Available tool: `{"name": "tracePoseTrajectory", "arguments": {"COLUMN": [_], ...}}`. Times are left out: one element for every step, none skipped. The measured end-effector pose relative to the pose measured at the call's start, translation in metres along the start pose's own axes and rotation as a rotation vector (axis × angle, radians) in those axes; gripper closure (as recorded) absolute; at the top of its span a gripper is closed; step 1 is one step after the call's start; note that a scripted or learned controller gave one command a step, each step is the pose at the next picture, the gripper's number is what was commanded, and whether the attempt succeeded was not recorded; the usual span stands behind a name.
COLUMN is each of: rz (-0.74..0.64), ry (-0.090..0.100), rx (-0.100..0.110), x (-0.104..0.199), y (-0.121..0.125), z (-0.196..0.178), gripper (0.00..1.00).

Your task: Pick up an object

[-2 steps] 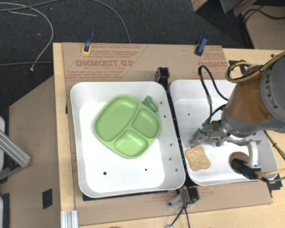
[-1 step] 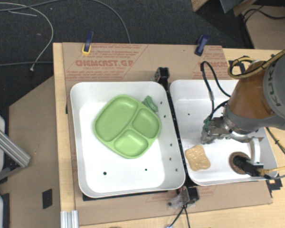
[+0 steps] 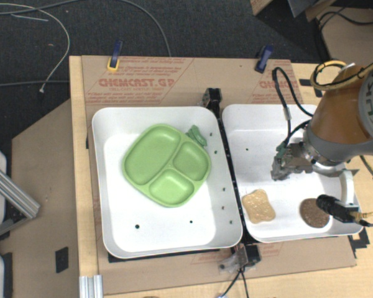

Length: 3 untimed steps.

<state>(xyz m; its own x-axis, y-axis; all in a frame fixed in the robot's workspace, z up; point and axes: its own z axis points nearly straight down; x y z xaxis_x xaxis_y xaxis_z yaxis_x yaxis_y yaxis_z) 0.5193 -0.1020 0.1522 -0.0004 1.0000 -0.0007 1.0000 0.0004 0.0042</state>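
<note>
The left bin (image 3: 112, 185) is occupied by a green divided plate (image 3: 166, 164); in the right bin (image 3: 255, 129), a tan bread slice (image 3: 258, 206) and a brown cookie (image 3: 313, 212) are found. The gripper (image 3: 285, 165) should be centred above one before descent. Nothing is seen gripped; its spread cannot be told.

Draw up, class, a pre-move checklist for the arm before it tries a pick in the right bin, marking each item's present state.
1. Pincer over the right bin: ok.
2. Pincer holds nothing: cannot tell.
3. Tan bread-like piece lies unobstructed in the bin: ok.
4. Brown round piece unobstructed: not ok, a black part of the arm overlaps its edge.
5. Green divided plate lies in the left bin, out of the way: ok.
</note>
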Motion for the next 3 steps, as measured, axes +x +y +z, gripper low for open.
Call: {"name": "tracePoseTrajectory", "arguments": {"rz": [0.0, -0.001, -0.006], "ry": [0.0, -0.001, 0.003], "rx": [0.0, -0.003, 0.005], "x": [-0.003, -0.003, 0.049], "y": [0.002, 0.004, 0.018], "z": [-0.043, -0.097, -0.084], "gripper": [1.0, 1.0, 1.0]}}
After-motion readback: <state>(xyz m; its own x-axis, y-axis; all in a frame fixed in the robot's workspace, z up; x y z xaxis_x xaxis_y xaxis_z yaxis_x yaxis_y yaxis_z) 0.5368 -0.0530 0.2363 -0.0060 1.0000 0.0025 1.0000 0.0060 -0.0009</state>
